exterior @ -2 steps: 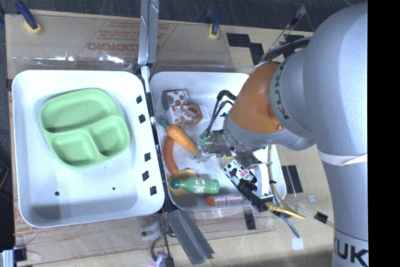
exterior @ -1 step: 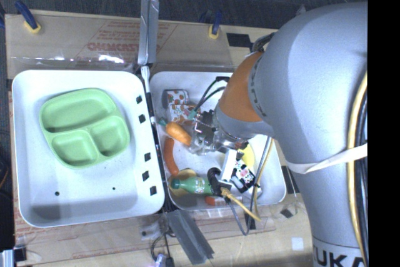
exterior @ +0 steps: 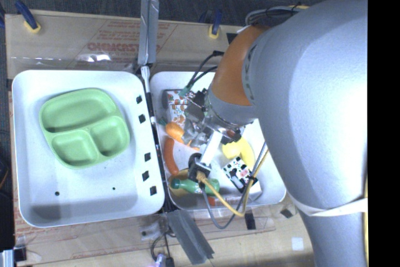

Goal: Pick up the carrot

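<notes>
Right bin (exterior: 175, 81): carrot (exterior: 169, 158) seemingly beside hand (exterior: 190, 134)

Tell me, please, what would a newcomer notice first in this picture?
The big grey arm with its orange band dominates the right side and hangs over the right bin. Next comes the pale green divided plate, lying in the left bin. Under the arm, the right bin holds a crowd of small things, among them an orange carrot along its left wall and a yellow thing near the middle.
</notes>
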Action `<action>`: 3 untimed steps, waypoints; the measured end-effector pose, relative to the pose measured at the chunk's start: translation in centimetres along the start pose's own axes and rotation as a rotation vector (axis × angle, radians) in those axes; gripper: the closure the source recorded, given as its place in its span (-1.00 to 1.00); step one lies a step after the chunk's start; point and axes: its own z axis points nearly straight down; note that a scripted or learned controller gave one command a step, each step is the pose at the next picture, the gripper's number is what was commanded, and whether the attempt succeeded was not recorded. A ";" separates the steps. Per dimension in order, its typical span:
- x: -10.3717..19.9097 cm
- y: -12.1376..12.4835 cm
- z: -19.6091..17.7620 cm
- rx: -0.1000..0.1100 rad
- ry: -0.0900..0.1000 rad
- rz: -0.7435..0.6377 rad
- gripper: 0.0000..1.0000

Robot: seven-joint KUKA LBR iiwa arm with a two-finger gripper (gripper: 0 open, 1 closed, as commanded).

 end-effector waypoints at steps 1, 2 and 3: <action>0.0 0.0 0.0 0.001 -0.001 -0.001 -1.00; -1.1 4.3 -2.5 0.000 -0.002 -0.064 -1.00; -2.6 8.1 8.2 -0.017 0.008 -0.234 -1.00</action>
